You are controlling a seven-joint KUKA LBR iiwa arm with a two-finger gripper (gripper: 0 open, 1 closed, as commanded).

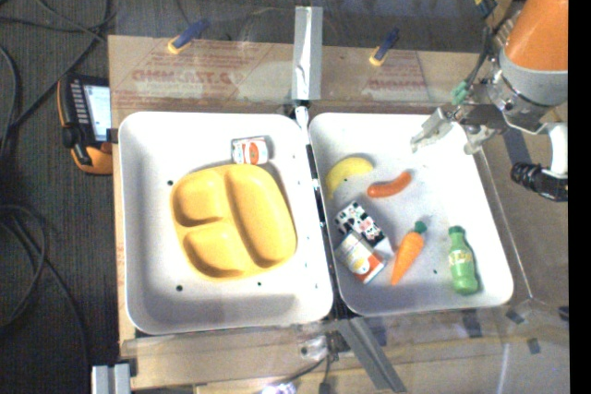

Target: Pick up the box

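Nothing is lifted yet. From your left: the yellow sectioned plastic tray (233, 221) fills the left bin; the small black-and-white printed box (360, 223) lies mid right bin; the gripper (452, 131) hovers far corner, fingers spread, pinching nothing.

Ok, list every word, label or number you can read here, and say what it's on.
None can be read.
Cardboard sheet: faint red print, too blurred.
Cow-patterned box: markings too small.
Orange-and-white carton: label too small.
Small can: label blurred.
Green bottle: label unreadable.
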